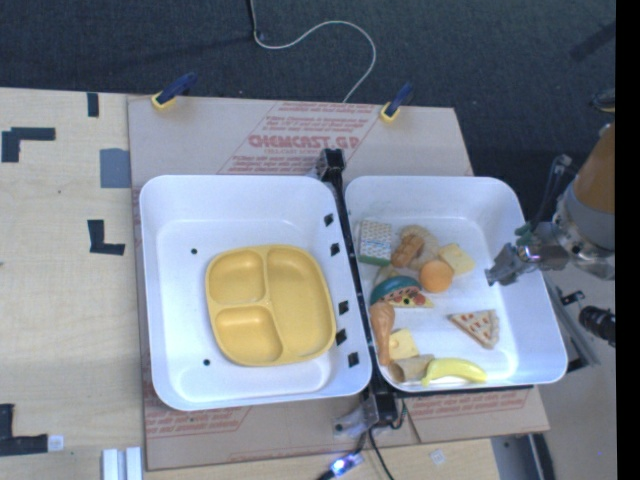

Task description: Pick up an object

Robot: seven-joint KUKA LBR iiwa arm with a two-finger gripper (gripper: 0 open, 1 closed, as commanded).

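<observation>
The right bin holds several toy foods: a green-and-white box, a brown pastry, an orange ball, a pale yellow block, a teal-and-red piece, a pizza slice, a banana and an orange carrot-like piece. My gripper hovers over the right side of this bin, to the right of the yellow block and above the pizza slice. No object shows in it.
The left bin carries a yellow divided plate. A black divider with clips runs between the bins. Two clamps pin the cardboard at the back, and a white cable lies beyond.
</observation>
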